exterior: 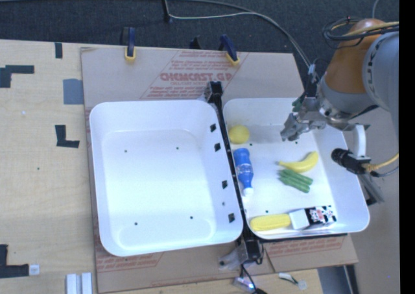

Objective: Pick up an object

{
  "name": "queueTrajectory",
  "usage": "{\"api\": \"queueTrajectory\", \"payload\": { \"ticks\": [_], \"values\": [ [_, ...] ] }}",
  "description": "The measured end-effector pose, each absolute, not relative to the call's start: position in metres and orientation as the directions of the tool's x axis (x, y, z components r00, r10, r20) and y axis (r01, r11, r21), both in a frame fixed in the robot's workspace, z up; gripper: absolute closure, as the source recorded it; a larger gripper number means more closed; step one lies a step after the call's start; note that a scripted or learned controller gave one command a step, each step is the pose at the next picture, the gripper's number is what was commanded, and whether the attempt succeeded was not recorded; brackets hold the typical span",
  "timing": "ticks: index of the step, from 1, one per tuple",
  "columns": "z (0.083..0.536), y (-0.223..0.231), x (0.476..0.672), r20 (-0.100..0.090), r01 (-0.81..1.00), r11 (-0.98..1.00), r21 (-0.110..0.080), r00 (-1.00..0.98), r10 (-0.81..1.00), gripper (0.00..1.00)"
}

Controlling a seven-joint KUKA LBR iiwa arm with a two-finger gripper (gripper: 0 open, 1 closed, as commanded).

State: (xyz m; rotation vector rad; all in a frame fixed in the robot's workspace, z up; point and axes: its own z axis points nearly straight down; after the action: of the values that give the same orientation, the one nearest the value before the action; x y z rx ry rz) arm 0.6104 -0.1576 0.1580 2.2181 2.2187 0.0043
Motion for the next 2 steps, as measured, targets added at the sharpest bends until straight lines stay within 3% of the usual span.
{"api": "queueTrajectory", "payload": {
  "ticks": [2],
  "values": [
    [0.262, -0.157, 0.617, -0.001, 1.000, 0.000, 0.005, 0.000, 1.000, 1.00]
  ]
}}
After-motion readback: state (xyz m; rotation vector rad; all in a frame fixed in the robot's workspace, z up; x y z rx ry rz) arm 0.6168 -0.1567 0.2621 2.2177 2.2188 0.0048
